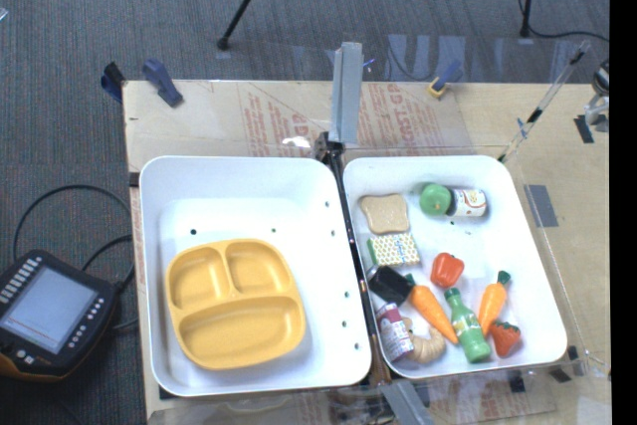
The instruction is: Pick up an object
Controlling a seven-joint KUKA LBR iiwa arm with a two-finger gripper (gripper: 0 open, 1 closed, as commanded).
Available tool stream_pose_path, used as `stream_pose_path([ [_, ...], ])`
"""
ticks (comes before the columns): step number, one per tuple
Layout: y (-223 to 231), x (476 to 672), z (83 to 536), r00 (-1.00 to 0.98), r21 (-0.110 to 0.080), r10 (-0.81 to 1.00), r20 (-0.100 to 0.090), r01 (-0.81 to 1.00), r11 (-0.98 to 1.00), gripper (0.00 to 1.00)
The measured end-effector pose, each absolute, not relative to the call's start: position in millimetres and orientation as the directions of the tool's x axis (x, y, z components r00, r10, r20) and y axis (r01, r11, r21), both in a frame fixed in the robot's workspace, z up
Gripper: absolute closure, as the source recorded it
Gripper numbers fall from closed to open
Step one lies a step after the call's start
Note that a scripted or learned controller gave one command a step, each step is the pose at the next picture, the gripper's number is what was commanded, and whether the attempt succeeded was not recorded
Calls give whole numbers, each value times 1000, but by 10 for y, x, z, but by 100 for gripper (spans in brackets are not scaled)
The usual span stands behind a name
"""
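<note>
Objects for picking lie in the white bin (518, 189) on the view's right, all loose on its floor. At the far side sit a toy bread slice (384, 212) and a green ball (434, 199) touching a small jar (470, 203). Nearer are a checkered waffle piece (394, 249), a red pepper (447, 268), two carrots (431, 311) (493, 302) and a green bottle (468, 325) between them. The other bin (159, 184) holds a yellow divided plate (235, 302). Both bins rest on the surface (229, 119). State of the jaws: cannot tell.
</note>
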State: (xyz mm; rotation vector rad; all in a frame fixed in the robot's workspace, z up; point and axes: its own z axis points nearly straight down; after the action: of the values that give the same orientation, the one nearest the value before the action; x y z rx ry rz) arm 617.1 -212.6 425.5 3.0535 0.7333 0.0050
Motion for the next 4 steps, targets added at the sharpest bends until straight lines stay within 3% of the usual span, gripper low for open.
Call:
stream_pose_path([
  [1, -1941, 6200, 4356, 913, -3, 408, -3, 408, -913, 100],
  [2, -2092, 6307, 1115, 875, -16, 485, -14, 484, -875, 100],
  [3, -2108, 6194, 1975, 980, -2, 201, 0, 201, -980, 100],
  [4, -2097, 6192, 2050, 979, -6, 205, -5, 205, -979, 100],
])
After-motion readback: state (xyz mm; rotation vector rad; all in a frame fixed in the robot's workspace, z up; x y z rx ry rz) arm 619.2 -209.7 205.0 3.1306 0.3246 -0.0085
